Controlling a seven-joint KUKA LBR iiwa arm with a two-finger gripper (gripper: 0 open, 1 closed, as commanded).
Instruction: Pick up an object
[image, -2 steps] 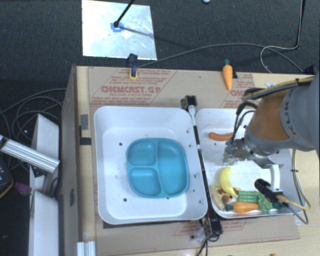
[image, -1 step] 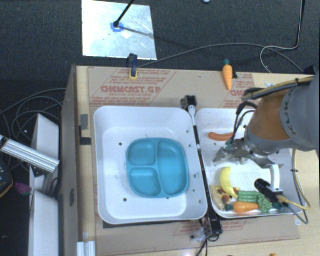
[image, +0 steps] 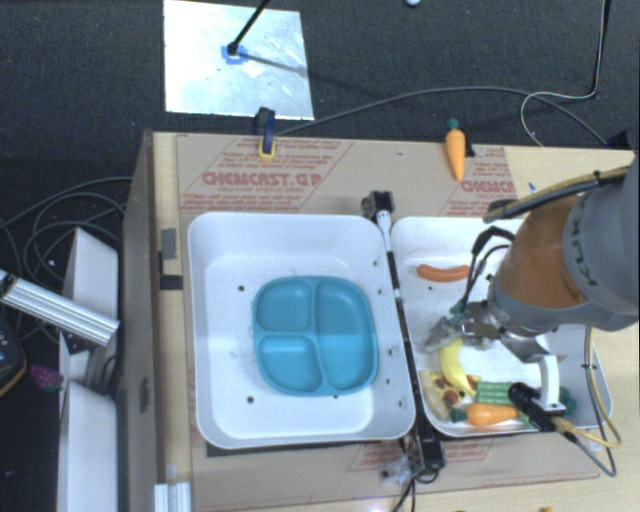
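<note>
Gripper (image: 447, 333) above banana (image: 456, 366), right bin (image: 425, 240) (toy food)

Dark carpet (image: 80, 90) surrounds a cardboard-topped bench (image: 300, 175); a shiny metal sheet (image: 238, 60) lies far left; cables (image: 50, 225) trail left.

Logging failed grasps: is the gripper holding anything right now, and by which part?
Cannot be told: the gripper sits low over the banana in the right bin.

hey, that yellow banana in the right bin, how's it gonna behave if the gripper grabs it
The banana looks like smooth toy plastic, so probably stiff, light and a bit slippery. Its curved, tapered shape may twist or squirt out of a two-finger pinch. It lies crowded against the carrot and other toy food, so a nudge would likely shift those too.
</note>
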